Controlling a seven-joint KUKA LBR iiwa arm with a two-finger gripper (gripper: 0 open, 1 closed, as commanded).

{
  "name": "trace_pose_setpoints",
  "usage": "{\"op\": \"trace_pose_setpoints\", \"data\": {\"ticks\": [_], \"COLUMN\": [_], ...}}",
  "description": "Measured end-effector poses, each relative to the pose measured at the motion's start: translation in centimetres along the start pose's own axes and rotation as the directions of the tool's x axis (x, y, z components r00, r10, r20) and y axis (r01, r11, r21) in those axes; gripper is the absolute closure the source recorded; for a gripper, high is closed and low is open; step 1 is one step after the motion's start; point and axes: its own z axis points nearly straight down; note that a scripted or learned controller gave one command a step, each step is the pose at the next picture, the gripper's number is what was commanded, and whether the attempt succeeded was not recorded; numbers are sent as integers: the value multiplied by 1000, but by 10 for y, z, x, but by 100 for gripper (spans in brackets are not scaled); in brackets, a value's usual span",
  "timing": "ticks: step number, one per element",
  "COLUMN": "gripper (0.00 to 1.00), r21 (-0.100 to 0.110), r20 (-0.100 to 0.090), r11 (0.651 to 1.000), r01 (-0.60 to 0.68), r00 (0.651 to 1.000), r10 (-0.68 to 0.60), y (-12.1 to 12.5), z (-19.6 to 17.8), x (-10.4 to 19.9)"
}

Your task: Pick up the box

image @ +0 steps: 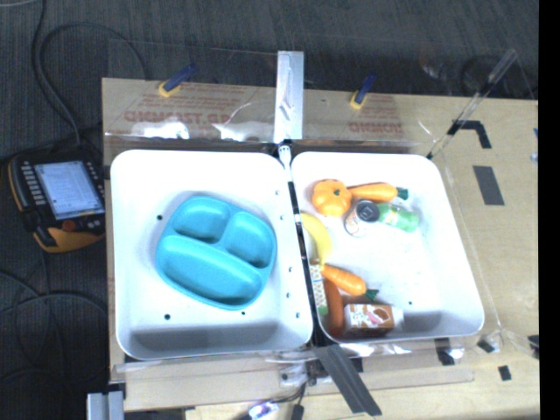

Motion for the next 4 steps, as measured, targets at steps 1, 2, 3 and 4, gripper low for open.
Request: {"op": "trace_pose_setpoints", "data": {"ticks": [1, 2, 3, 4], "gripper": [100, 100, 100, 100], "r21": [-2, -4, -7, -9], "r20": [3, 6, 9, 13], "r11": [1000, 1000, 1000, 1000], "r01": [2, 3, 4, 5], "r00": [1000, 1000, 1000, 1000], "r10": [-2, -3, -4, -5], "y": [2, 3, 5, 6], "z": [-10, -20, -30, -40], "x": [-1, -1, -2, -3]}}
